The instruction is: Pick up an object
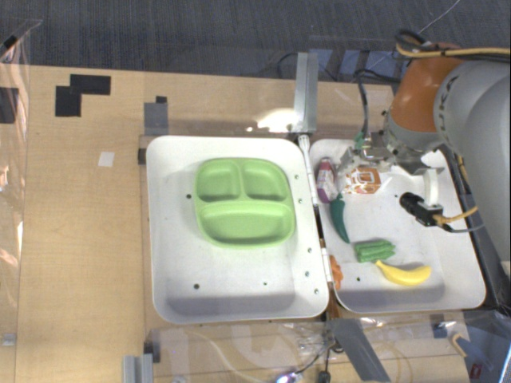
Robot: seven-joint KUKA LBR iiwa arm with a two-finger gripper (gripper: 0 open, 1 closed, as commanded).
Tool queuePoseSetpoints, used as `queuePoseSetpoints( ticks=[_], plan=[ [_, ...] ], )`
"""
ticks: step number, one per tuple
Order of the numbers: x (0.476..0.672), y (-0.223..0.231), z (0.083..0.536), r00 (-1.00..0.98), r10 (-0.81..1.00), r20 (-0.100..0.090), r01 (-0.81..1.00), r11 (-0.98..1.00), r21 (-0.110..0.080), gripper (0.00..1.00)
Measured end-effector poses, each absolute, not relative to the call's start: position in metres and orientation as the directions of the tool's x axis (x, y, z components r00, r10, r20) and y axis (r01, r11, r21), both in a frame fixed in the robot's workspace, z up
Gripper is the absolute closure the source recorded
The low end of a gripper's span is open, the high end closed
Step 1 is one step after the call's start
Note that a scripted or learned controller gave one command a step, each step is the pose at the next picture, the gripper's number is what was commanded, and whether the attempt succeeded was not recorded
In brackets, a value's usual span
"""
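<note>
We see end effector low over orange-white packet, packet just below tips; finger state, we cannot tell.

In the right bin, the far end is crowded where my arm comes in. Toys sit along the wall beside the left bin. Around the green plate there is open white floor on every side.
</note>
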State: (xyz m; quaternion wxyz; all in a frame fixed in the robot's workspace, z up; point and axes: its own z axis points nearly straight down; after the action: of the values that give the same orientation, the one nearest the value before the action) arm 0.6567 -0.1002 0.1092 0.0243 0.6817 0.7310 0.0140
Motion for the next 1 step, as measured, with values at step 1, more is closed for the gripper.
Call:
queuePoseSetpoints(
  ticks=[1],
  plan=[
    [0.6599, -0.0912, 0.1225, -0.079, 0.997, -0.007, 0.995, 0.079, 0.059, 1.0]
  ],
)
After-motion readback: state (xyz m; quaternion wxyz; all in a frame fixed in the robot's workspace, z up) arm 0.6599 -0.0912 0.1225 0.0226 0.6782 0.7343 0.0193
